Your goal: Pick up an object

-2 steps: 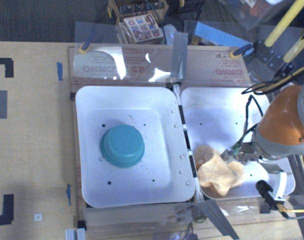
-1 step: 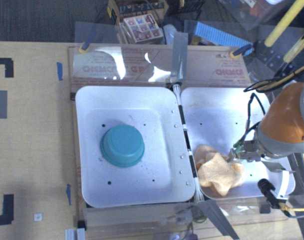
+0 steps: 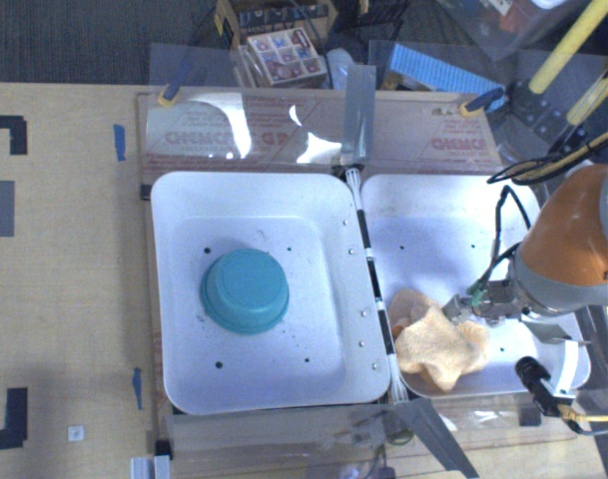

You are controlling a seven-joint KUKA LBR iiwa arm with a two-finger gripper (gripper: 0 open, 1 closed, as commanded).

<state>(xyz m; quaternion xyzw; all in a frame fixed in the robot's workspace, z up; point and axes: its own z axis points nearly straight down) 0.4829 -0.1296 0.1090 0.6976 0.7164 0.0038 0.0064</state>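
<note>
A teal bowl (image 3: 246, 289) lies upside down in the middle of the left bin (image 3: 184, 218). A crumpled tan cloth (image 3: 435, 345) lies in the near left corner of the right bin (image 3: 433, 228), against the divider between the bins. My gripper (image 3: 475, 301) is low in the right bin, at the cloth's upper right edge. It touches or nearly touches the fabric. The grey wrist and orange band (image 3: 573, 238) stand above it to the right.
A clear plastic wall (image 3: 323, 138) with a grey post stands behind both bins. Black cables (image 3: 503, 218) loop down from the arm over the right bin. A black-and-white fitting (image 3: 548, 372) sits at the right bin's near right corner.
</note>
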